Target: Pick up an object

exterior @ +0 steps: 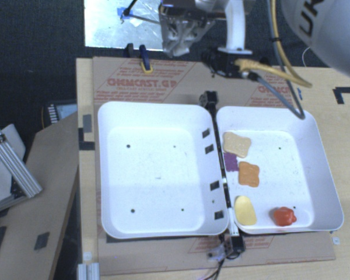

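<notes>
The gripper (178,42) hangs high; jaw opening cannot be told. The tan piece (237,144) lies well below and rightward of it, in the right bin (321,150).

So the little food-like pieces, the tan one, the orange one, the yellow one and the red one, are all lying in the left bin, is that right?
Not quite. The camera view shows the tan piece, the orange piece, the yellow piece and the red piece all lying in the right bin, not the left bin.
</notes>
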